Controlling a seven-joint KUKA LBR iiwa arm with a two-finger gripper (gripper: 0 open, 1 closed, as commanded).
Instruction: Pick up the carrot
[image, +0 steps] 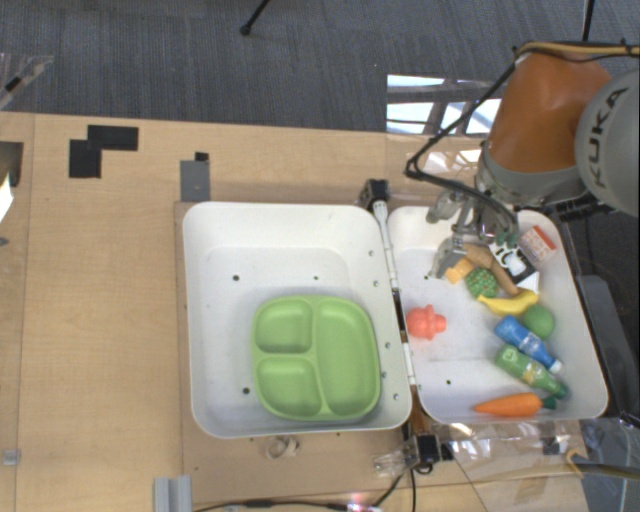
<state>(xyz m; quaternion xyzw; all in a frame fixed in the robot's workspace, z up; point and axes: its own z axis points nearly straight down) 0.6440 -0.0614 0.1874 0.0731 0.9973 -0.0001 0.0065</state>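
The carrot (512, 405), orange with a green stub at its right end, lies flat along the near edge of the right bin (425, 235). My gripper (452, 252) hangs over the far middle of that bin, well away from the carrot, above a cluster of toy food. Its fingers point down and look slightly apart with nothing between them.
In the right bin lie a red-orange strawberry-like toy (426, 322), a banana (507, 303), a green ball (539, 320), a blue bottle (525, 342), a green bottle (530, 371) and a brown piece (490, 264). The left bin (210, 250) holds a green divided plate (315, 356).
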